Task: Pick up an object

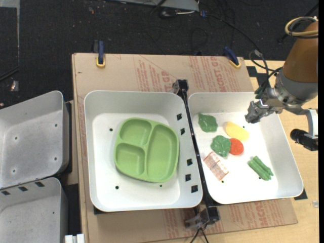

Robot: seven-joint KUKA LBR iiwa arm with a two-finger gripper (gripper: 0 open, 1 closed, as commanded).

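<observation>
The right bin [283, 184] holds several small toy foods: a green leafy piece [207, 122], a yellow piece [236, 131], a red round piece [236, 147], a second green leafy piece [220, 145], a green bean-like piece [260, 167] and a pink wafer-like piece [216, 165]. My gripper [253, 113] hangs over the bin's far right part, just right of and above the yellow piece. Nothing shows between its fingers.
A green divided plate [147, 150] lies in the left bin [101, 110]. A black divider [191, 135] runs between the bins. Both sit on a cardboard sheet [142, 70]. White lids [30, 135] lie at the far left. Cables trail behind the bench.
</observation>
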